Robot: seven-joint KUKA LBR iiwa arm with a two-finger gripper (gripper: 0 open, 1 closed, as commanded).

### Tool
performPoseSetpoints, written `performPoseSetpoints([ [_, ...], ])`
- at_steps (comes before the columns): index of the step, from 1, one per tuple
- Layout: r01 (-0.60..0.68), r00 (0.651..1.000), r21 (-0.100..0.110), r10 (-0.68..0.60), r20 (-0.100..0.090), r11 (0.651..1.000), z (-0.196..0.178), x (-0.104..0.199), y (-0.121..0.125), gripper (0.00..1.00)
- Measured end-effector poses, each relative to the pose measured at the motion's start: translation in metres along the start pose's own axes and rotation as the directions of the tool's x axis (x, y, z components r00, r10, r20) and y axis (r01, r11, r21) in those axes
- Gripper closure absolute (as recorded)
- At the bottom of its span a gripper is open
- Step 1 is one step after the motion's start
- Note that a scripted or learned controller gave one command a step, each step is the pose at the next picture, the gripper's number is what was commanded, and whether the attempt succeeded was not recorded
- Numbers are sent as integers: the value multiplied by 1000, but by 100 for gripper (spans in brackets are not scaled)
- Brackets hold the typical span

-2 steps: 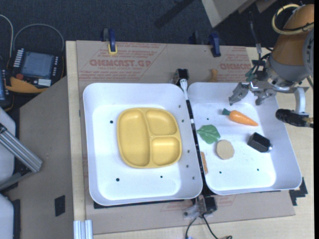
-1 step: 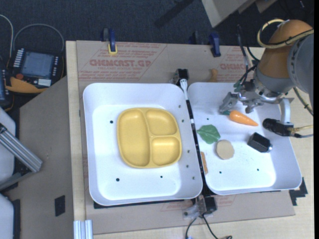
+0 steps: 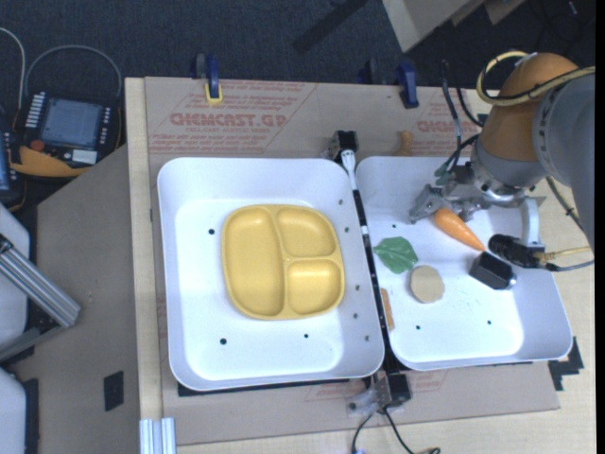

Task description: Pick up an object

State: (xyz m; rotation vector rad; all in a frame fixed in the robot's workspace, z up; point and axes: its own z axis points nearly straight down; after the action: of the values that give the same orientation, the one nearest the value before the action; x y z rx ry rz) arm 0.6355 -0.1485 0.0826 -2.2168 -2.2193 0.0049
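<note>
An orange carrot (image 3: 459, 230) lies at a slant in the right bin (image 3: 473, 343), near its back. My gripper (image 3: 437, 204) hangs low over the bin, right at the carrot's upper left end; whether it touches the carrot I cannot tell. A green leaf-shaped piece (image 3: 396, 253) lies left of the carrot, close to the bin's left wall. Just in front of the leaf sits a round beige piece (image 3: 426, 284).
The left bin (image 3: 189, 348) holds a yellow divided plate (image 3: 282, 259) at its middle. The arm (image 3: 529, 121) reaches in over the right bin's back right corner. A raised rim (image 3: 364, 244) runs between the two bins. The front half of the right bin is bare white floor.
</note>
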Motion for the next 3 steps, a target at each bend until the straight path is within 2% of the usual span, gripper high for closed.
performPoseSetpoints([
  [1,0,1000,-5,0,1,1000,-13,0,1,100],
  [3,-2,1000,-12,2,4,1000,-103,-7,-6,100],
])
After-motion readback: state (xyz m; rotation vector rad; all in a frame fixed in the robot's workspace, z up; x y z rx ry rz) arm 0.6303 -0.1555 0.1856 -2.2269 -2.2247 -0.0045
